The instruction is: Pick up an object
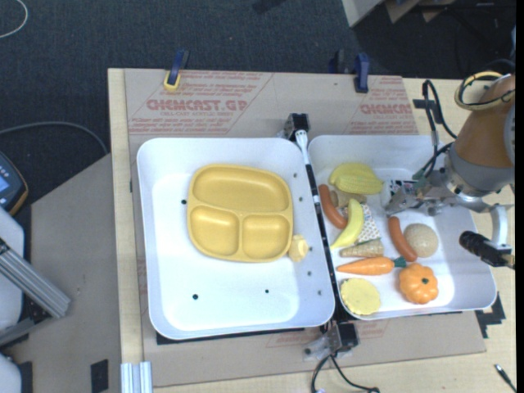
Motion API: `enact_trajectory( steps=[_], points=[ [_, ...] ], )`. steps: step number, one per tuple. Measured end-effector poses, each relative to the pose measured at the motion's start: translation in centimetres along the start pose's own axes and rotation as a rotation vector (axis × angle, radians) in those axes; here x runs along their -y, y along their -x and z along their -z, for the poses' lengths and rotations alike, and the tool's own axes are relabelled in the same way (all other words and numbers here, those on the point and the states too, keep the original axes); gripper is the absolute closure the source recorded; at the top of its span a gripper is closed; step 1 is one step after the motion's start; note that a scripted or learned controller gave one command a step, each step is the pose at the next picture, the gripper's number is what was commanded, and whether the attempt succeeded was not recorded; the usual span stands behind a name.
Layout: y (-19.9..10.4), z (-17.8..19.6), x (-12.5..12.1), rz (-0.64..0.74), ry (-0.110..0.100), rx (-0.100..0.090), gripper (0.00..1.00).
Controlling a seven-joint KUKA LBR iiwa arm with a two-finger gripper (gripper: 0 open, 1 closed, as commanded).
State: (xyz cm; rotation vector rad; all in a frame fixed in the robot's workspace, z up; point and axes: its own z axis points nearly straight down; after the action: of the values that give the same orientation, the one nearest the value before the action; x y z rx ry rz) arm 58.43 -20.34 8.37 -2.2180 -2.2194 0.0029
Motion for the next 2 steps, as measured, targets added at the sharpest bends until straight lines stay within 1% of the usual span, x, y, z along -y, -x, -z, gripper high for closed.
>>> enact_trajectory(
  steps=[1, 2],
  points=[
    [0.0, 1.2, -0.1, 0.000, 0.004, 0.001, 1.00],
    [-0.5, 5.7, -0.1, 0.001, 0.010, 0.004, 1.00]
  ],
)
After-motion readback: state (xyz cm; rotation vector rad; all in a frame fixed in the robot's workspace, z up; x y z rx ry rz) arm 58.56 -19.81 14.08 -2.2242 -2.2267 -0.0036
